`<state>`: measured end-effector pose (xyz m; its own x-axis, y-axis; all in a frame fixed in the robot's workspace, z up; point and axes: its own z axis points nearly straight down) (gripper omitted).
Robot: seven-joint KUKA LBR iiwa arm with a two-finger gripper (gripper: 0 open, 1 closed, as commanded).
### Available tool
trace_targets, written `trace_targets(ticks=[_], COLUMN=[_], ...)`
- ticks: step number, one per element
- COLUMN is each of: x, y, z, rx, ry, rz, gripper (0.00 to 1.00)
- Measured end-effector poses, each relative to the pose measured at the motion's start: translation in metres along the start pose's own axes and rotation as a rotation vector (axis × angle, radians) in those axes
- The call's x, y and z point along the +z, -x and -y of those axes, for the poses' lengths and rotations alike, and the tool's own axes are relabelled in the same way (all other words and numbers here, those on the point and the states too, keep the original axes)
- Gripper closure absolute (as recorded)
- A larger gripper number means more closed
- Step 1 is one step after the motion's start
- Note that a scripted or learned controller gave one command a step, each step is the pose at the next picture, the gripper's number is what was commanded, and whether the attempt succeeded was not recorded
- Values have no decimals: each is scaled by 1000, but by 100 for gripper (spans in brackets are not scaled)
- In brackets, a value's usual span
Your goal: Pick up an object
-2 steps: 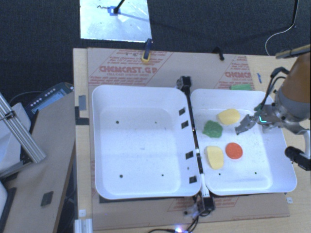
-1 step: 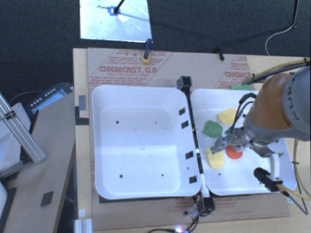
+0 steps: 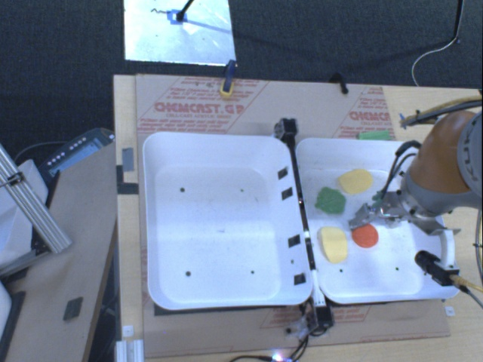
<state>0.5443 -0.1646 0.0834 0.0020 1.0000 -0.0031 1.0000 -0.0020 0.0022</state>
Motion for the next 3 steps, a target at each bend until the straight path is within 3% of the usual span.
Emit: trace_targets(ticks=[1,2,3], x=[-2,-2,-2], y=[-62,-11,-45], z=[-37,-38,-100], rx=[-11,-1,-10], ry=[2,2,6], rz=[-3,-1,-2], gripper=[0,0,0])
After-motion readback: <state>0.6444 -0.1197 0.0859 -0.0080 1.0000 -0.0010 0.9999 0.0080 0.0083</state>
